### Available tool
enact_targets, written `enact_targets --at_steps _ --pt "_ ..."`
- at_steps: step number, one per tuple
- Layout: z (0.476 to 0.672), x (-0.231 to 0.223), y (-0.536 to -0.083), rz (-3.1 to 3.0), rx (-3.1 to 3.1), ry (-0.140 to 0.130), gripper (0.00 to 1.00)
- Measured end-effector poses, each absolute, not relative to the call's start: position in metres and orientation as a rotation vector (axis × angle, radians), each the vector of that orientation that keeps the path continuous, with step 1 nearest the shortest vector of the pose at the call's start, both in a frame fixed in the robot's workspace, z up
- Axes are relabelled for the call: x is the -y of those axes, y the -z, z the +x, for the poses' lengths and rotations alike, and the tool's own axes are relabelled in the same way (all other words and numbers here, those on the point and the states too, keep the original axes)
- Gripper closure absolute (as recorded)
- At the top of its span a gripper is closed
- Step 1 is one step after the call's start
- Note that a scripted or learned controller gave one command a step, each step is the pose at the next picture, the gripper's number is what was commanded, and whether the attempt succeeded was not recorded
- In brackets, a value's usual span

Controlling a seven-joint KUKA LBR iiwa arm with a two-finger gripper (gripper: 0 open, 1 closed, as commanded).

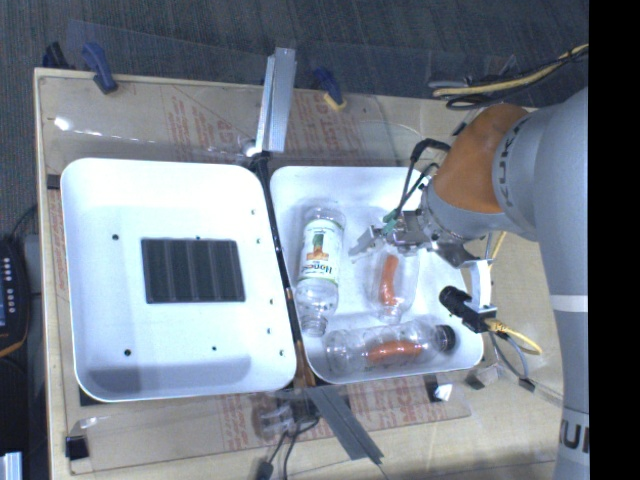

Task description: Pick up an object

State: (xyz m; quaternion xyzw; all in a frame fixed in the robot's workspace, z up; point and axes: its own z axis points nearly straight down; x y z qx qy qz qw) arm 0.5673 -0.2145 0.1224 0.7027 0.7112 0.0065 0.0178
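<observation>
Three clear plastic bottles lie in the right bin (300,183). One with a green and orange label (320,258) lies lengthwise near the bin's left wall. A second bottle with something orange inside (388,286) lies in the middle. A third, with a black cap and orange contents (392,349), lies across the front wall. My gripper (383,236) hangs over the top end of the middle bottle, just right of the labelled one. I see nothing lifted off the bin floor.
The left bin (90,198) has a dark ribbed rectangle (193,270) on its floor. A metal divider bar (274,98) stands behind the gap between the bins. Cables and a black fitting (462,308) hang off the arm at the right bin's right edge.
</observation>
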Motion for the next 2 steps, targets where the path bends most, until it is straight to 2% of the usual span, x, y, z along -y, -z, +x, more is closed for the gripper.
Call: enact_targets --at_steps 1,2 --pt "0.564 0.217 -0.118 2.088 -2.286 -0.024 0.00" --pt "0.572 0.191 -0.147 2.131 -2.310 0.001 0.00"
